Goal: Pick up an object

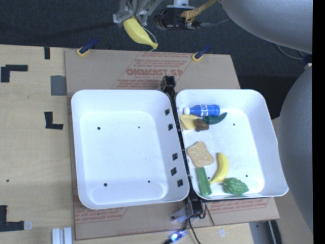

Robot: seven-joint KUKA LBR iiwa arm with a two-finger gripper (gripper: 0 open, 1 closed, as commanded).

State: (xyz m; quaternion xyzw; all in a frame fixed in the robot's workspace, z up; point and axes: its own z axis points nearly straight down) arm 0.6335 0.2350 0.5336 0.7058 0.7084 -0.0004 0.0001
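My gripper (133, 15) hangs high at the top of the view, beyond the far edge of the bins. It is shut on a yellow banana (140, 33), whose lower end points down and to the right. The right bin (264, 136) holds a blue bottle (203, 110), a dark green pepper (217, 118), a yellow piece (187, 122) and a small brown piece (202, 126). Nearer the front lie a bread slice (199, 154), a second banana (221, 168), a green cucumber (203, 181) and a broccoli (234, 186).
The left bin (81, 136) sits beside the right one, joined by a black divider (175, 136). Both rest on a cardboard sheet (152, 70) held by blue and yellow clamps (87, 47). The grey arm (274, 9) crosses the upper right.
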